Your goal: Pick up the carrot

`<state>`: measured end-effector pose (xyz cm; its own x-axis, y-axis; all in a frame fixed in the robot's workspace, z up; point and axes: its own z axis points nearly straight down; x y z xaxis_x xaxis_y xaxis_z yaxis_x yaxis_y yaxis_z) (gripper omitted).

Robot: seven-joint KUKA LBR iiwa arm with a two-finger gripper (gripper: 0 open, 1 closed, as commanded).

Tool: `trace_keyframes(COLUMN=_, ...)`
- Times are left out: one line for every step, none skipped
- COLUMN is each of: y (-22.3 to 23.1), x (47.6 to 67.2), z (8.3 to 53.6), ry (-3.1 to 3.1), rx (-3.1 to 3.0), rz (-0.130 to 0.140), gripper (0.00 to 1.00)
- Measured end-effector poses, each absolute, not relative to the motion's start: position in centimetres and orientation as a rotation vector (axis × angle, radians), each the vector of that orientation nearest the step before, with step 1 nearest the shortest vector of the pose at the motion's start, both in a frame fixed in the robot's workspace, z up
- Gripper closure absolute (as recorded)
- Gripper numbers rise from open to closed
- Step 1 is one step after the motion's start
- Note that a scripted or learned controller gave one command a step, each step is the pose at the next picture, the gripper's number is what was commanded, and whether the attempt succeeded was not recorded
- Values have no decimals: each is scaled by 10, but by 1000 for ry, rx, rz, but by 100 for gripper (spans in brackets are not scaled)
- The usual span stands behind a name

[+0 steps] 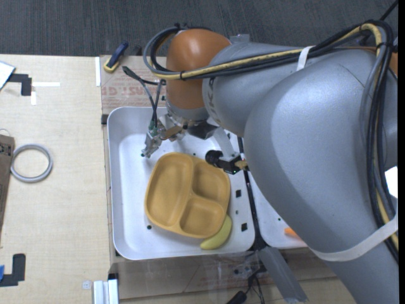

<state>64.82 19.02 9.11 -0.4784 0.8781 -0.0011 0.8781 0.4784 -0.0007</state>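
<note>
A small orange sliver, likely the carrot [290, 232], peeks out in the right bin [271, 223] under the arm's grey body; most of it is hidden. My gripper [150, 144] hangs low over the far left corner of the left bin [123, 189], just beyond the yellow plate's far rim. It is well away from the orange sliver, and nothing shows in it.
A yellow divided plate [186, 195] lies in the middle of the left bin, with a banana [217, 236] against its near right rim. A tape ring [30, 163] rests on the bench at left. A blue-handled tool [117, 54] lies beyond the bin.
</note>
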Motion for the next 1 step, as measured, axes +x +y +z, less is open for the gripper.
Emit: trace_keyframes(y=163, x=658, z=92, ry=2930, rx=1149, rz=15, gripper=0)
